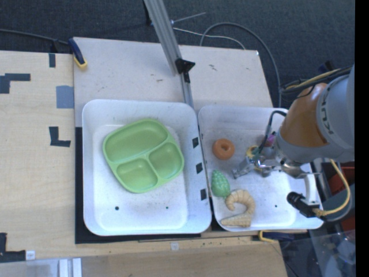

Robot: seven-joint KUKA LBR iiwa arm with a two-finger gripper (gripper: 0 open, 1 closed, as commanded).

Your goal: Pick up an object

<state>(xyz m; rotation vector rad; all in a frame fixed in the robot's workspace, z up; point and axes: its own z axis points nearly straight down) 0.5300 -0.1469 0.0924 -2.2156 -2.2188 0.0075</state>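
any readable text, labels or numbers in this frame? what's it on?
None readable.
Green plate, orange donut, green toy, tan croissant: no print visible.
Dark tape marks on the wooden bench: plain shapes, not letters.
Arm and hand: no legible label.

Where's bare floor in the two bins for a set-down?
Left bin: bare strip along the near wall, below the green divided plate. Right bin: bare along the far wall, above the orange ring. Crowded: right bin's near-left corner, with the green toy, croissant and hand close together.
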